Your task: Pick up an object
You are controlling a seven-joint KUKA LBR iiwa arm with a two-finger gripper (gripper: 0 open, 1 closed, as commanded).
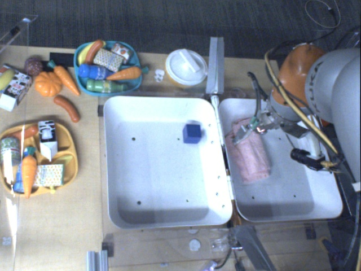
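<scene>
A small blue cube (192, 132) lies in the left white bin (141, 208), toward its upper right. In the right white bin (293, 208) a pink folded cloth (252, 157) rests against the left side. My gripper (247, 130) reaches in from the right and sits low over the cloth's upper end, touching or nearly touching it. The grey arm with its orange band (302, 66) hangs over the right bin's upper right corner.
A metal divider (214, 66) stands between the bins at the back. On the bench to the left sit a blue bowl (107, 66) and a yellow plate (39, 160) of toy food, and a white lidded tub (186, 66) stands behind the left bin. Cables (307, 129) trail over the right bin.
</scene>
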